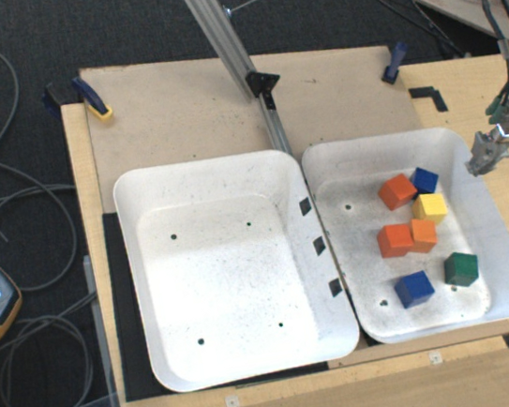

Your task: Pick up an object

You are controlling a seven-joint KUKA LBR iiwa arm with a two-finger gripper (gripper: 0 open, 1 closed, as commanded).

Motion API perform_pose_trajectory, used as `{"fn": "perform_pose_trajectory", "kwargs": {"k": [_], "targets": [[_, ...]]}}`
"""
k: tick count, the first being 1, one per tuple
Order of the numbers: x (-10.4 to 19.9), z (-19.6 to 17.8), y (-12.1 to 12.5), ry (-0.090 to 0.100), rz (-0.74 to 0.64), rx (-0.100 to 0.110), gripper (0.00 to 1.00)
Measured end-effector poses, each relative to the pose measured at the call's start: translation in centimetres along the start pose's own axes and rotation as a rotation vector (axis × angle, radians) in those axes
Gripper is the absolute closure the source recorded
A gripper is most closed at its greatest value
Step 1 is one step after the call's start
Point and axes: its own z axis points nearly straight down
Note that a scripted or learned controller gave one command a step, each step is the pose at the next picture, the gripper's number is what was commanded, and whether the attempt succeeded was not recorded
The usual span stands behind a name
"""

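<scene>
The right bin (pixel 366 314) holds seven blocks. An orange cube (pixel 397 192) lies near its middle, a dark blue one (pixel 424 180) touching its right side and a yellow one (pixel 430 208) just below that. Two orange blocks (pixel 396 240) (pixel 423 234) sit side by side lower down. A blue cube (pixel 413 289) and a green cube (pixel 460 268) lie nearest the front rim. The gripper (pixel 486 152) hovers at the bin's right rim.

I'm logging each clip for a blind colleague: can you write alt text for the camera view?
The pincer hangs at the right bin's right rim, apart from the blocks inside: two orange cubes, a smaller orange one, a yellow, two blue and a green. The left bin sits alongside.
</scene>
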Motion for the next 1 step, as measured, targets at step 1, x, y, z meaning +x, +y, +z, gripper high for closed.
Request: {"fn": "perform_pose_trajectory", "kwargs": {"k": [1], "targets": [[5.4, 1.41, 1.62, 0.005, -0.005, 0.008, 1.0]]}}
